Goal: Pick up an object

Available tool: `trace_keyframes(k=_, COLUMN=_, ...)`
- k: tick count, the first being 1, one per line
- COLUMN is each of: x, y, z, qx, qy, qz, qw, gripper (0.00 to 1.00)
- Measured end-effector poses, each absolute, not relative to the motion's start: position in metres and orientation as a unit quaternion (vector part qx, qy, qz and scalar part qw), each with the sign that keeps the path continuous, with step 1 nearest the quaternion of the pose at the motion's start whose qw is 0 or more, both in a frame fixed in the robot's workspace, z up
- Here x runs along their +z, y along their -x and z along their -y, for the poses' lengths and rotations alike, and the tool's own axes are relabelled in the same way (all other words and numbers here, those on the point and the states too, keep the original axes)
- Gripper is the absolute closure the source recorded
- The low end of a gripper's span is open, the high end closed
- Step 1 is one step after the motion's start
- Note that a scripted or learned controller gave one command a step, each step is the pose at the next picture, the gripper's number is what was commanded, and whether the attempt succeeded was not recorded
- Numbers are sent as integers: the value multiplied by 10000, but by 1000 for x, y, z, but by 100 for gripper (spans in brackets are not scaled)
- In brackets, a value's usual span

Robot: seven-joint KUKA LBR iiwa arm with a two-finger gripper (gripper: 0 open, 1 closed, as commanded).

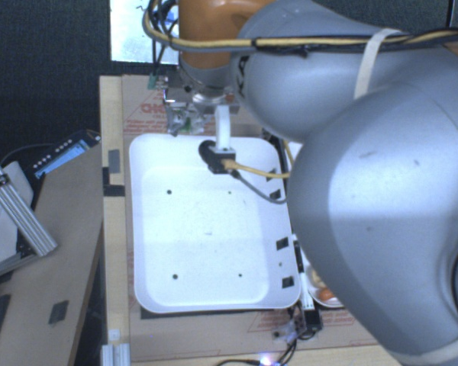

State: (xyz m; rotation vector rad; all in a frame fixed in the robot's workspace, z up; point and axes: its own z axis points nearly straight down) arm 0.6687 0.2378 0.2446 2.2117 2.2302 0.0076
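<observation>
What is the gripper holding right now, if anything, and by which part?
Cannot be told. The gripper sits at the far rim of the left bin, small and cluttered in this view, and no object is clearly visible between its fingertips.

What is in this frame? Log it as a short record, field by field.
arm: grey KUKA with orange band, reaching in from the right and covering most of the right bin
gripper: at the far rim of the left bin, over the bench edge
left bin: white, shallow, small dark dots on its floor
cable: yellowish, running from a black fitting below the wrist
held object: none visible
</observation>
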Motion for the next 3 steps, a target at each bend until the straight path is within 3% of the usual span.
trace_keyframes(k=1, x=142, y=-667, z=-234, qx=-28, qy=-7060, qz=-7082, qw=-16, gripper=100)
trace_keyframes(k=2, x=212, y=-670, z=-234, qx=32, qy=-7052, qz=-7090, qw=12, gripper=100)
trace_keyframes(k=3, x=77, y=-666, z=-169, qx=-52, qy=-7086, qz=-7056, qw=-24, gripper=100)
